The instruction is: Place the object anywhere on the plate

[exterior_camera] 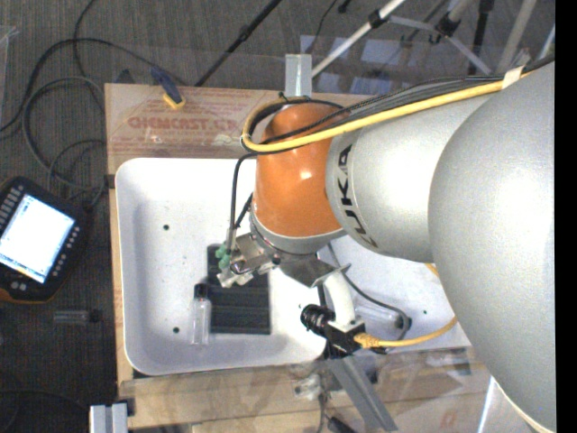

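Grey carpet with looping black cables (pixel 63 106) surrounds a desk (pixel 207 115) topped with brown board; a lit handheld screen (pixel 34 240) lies on the floor well off to the left of the tool.

Camera view: the arm (pixel 433 179), grey with an orange band (pixel 293 174), reaches in from the right and covers much of the right bin (pixel 424 318). The tool (pixel 236 267) hangs low over the left white bin (pixel 153 242). Its tip sits directly above a flat black plate (pixel 243 312), near that plate's upper edge. How wide the tool stands, and whether anything sits in it, cannot be told; the wrist hardware hides that. A small clear bottle with a dark cap (pixel 200 314) lies just below and left of the tool, touching the plate's left edge, resting mostly on the bin floor. A yellow cable (pixel 397 106) runs along the arm.
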Robot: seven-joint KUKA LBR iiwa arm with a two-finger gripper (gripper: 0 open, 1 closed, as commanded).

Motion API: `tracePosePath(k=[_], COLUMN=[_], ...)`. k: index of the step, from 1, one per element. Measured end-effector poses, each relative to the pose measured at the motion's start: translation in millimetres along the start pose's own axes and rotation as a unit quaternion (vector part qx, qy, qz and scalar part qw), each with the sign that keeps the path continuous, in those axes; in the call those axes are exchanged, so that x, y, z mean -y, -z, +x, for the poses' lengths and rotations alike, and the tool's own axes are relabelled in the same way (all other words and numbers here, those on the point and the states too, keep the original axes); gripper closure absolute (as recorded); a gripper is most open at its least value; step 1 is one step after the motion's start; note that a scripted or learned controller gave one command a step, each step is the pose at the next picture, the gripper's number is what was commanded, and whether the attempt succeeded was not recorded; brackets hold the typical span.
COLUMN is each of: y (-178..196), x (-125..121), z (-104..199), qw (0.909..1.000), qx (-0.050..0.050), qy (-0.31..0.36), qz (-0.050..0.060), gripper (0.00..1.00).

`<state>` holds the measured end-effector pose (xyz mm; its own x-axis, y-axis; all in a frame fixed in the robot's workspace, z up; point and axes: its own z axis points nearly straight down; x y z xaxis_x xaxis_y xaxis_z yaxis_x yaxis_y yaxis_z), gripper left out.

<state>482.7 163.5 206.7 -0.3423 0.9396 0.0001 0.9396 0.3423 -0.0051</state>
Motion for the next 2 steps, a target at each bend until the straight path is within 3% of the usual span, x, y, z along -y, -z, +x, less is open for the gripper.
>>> tracePosePath(k=[1, 2], y=[0.0, 7.9], x=[0.0, 0.0], z=[0.4, 1.4], qw=[1.0, 1.0], qx=[0.0, -0.001], qy=[0.0, 0.001], qz=[0.0, 0.002], gripper=[0.0, 1.0])
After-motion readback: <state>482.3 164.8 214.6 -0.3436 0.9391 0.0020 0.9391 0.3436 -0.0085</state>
